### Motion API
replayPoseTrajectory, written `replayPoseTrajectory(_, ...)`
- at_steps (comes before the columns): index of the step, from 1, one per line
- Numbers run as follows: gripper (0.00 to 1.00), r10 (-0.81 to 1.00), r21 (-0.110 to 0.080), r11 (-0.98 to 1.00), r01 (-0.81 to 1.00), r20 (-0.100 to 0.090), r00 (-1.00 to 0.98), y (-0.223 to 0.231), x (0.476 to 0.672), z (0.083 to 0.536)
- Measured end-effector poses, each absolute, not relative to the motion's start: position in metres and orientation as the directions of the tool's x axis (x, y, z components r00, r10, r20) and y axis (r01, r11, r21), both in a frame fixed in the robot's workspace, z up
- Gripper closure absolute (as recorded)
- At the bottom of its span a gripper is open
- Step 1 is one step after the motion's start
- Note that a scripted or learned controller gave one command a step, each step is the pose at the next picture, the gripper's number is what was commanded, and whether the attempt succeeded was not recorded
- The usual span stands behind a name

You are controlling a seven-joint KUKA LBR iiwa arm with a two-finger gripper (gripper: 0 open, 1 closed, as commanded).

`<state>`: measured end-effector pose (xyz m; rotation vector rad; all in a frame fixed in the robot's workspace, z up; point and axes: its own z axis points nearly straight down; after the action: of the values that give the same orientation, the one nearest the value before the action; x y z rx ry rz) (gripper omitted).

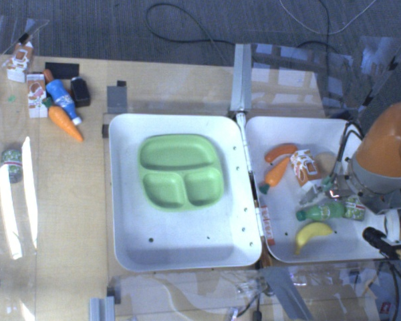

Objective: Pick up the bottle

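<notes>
I see the green bottle lying on its side in the right bin, just above the banana and below the carrot. My tool sits low just over the bottle; its grip I cannot tell.

The gripper hangs over the right bin. The bottle lies just below the jaws, toward the near edge, on its side. The banana lies nearer still, beyond the bottle. A carton sits just left of the jaws, and a carrot farther left. The tray rests in the left bin, well left of the jaws.
</notes>
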<state>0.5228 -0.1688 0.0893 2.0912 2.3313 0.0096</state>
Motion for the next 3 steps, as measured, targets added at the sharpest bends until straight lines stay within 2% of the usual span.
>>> replayPoseTrajectory(1, 0.00, 0.992, 0.018, -0.123, 0.992, -0.001, 0.123, -0.158, 0.492, 0.090)
replayPoseTrajectory(2, 0.00, 0.926, 0.015, -0.377, 0.926, 0.003, 0.377, -0.111, 0.491, 0.089)
replayPoseTrajectory(3, 1.00, 0.928, 0.021, -0.372, 0.928, 0.005, 0.372, -0.109, 0.494, 0.101)
